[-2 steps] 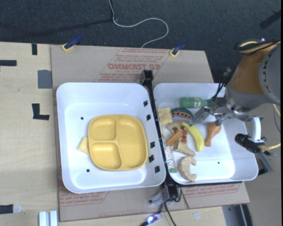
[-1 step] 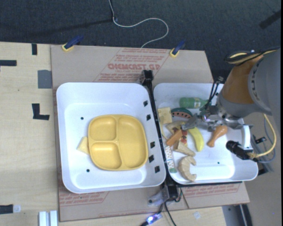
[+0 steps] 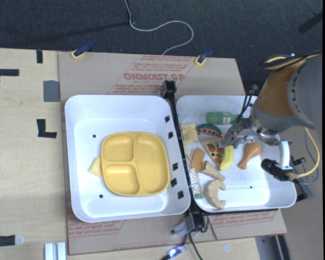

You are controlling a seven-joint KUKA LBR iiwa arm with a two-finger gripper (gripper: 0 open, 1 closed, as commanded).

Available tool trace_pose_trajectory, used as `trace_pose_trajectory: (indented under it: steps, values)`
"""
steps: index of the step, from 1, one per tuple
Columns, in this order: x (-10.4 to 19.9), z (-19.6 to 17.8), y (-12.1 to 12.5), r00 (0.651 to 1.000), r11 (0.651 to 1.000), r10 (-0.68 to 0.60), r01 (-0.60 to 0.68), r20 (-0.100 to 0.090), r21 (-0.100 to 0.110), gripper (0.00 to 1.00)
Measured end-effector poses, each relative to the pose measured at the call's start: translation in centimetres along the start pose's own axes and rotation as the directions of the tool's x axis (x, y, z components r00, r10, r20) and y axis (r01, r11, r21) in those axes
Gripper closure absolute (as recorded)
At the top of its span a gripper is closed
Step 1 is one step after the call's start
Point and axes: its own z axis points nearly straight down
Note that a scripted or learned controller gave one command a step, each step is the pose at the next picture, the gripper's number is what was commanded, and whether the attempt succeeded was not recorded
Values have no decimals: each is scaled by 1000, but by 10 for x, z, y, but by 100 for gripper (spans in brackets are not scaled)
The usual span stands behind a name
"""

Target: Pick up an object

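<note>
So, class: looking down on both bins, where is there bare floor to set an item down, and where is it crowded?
Left bin: bare white floor all round the yellow divided plate, widest along the far edge. Right bin: a bare strip along the near wall, right of the croissant. It is crowded at the right bin's left and middle, where toy food lies under the gripper.

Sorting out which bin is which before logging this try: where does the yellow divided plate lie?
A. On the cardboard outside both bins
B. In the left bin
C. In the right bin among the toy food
B: the yellow divided plate lies flat in the left bin, apart from the toy food.
</note>
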Motion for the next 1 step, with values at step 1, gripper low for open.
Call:
trace_pose_trajectory:
  steps: [1]
  values:
    - [-9,-52,6,1000,1000,2,-2,5,0,100]
